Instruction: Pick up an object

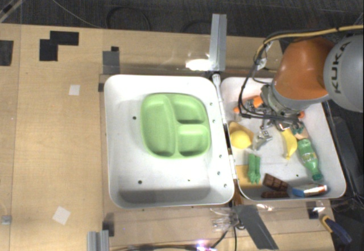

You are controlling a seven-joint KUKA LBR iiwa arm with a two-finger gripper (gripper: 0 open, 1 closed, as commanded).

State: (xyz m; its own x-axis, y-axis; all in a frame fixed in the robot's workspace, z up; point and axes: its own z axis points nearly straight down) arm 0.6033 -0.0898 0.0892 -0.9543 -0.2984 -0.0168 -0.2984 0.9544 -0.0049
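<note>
Fingers of the gripper (264,137) hang low in the right bin (335,159), pointing down; they look a little apart with nothing between them, though they are small and I am not sure.

From the camera view, the arm (301,70) enters at 3 o'clock and bends over the bin's upper part, so the gripper can drop straight onto the cluttered toys. A yellow lemon (240,137) lies just beside the fingertips at 9 o'clock, a banana (290,143) at 3 o'clock, a green bottle (310,159) further at 4 o'clock. A green packet (253,168) and a chocolate bar (274,184) lie near 6 o'clock. I judge the lemon is the likely target. A green divided tray (173,124) rests in the left bin (122,176), well apart.
</note>
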